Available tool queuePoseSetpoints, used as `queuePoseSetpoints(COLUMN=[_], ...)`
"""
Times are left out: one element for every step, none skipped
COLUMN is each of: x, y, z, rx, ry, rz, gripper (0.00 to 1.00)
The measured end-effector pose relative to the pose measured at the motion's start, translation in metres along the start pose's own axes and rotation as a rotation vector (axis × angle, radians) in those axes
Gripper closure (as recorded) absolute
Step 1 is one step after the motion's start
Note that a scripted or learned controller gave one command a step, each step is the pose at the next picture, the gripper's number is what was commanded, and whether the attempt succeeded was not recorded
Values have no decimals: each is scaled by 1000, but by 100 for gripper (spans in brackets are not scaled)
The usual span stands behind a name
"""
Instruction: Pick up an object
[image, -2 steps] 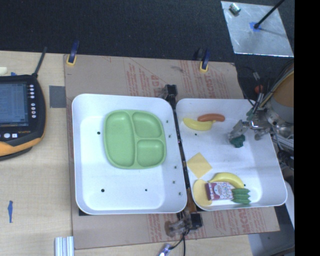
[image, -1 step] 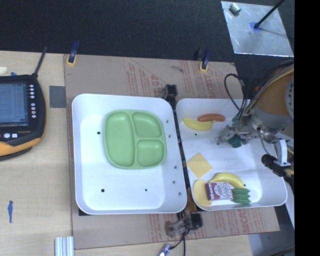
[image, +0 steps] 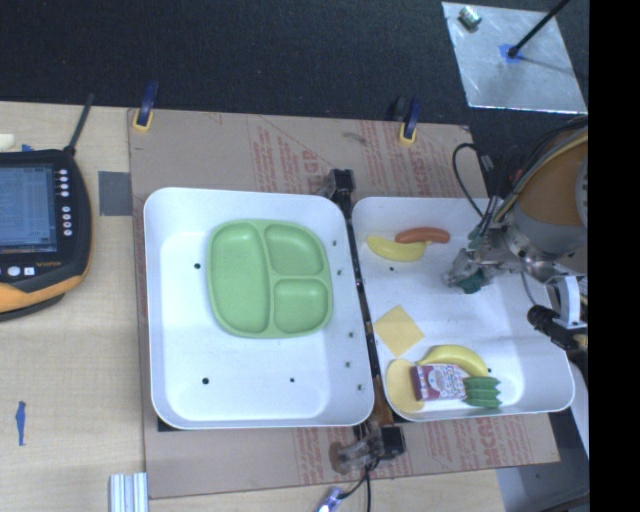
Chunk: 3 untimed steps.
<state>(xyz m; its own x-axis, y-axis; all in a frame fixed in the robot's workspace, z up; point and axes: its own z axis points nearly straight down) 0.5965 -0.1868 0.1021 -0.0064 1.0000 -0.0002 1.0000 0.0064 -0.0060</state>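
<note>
The gripper (image: 470, 277) is seen low inside the right bin (image: 545, 400), with nothing visibly caught in it; whether it is released or clenched cannot be told. No object is lifted yet. Toward that bin's far left corner lie a banana piece (image: 393, 249) and a sausage (image: 422, 236), probably the nearest candidates.

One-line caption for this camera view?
Gripper low in right bin near hot dog and banana; green plate in left bin.

Divided plate (image: 268, 277) in left bin (image: 170, 300); food items in right bin (image: 530, 360).
</note>
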Motion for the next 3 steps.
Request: queuePoseSetpoints(x=[24,78,144], y=[-9,33,8], z=[-103,-162,-127], rx=[-6,-4,-1], ry=[-1,1,0], rz=[2,2,1], gripper=[100,100,100])
